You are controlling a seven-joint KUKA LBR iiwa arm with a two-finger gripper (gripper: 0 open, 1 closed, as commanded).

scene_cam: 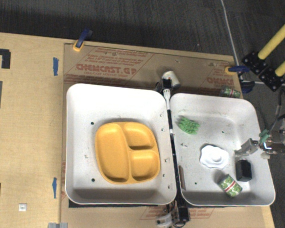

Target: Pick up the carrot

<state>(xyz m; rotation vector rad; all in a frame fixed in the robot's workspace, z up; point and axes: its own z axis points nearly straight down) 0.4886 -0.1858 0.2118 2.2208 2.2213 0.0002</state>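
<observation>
Left bin (77, 130): yellow divided tray (128, 150), nothing in its compartments. Right bin (263, 140): green leafy piece (188, 125), white blob (213, 157), black block (244, 170), green-red can (230, 185). Carrot: can't spot it. Gripper (250, 146) at right bin's right rim, grip state can't tell.

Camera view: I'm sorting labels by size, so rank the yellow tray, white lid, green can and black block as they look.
1. Yellow tray, by far the largest.
2. White lid.
3. Green can and black block look alike; not ranked.
</observation>
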